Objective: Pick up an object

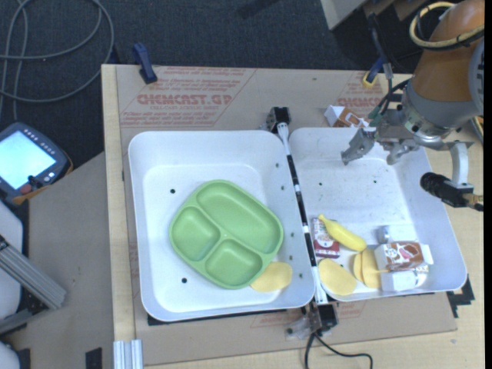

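My gripper (376, 151) hangs over the far end of the right bin (361, 187), open, with nothing between its two grey fingers (353, 150). The objects lie well in front of it at the bin's near end: a yellow banana (344, 234), a red and white packet (325, 241), flat yellow slices (338, 277), a brown and white carton (402, 255) and a white block (397, 281). In the left bin (154, 167) a green divided plate (224, 233) rests with a pale yellow piece (271, 277) at its near right edge.
A black clip (278, 118) sits on the wall between the bins. A small orange and white box (344, 116) lies behind the right bin. Blue clamps (144, 61) hold the board's far edge. A screen device (23, 164) stands off the bench at left.
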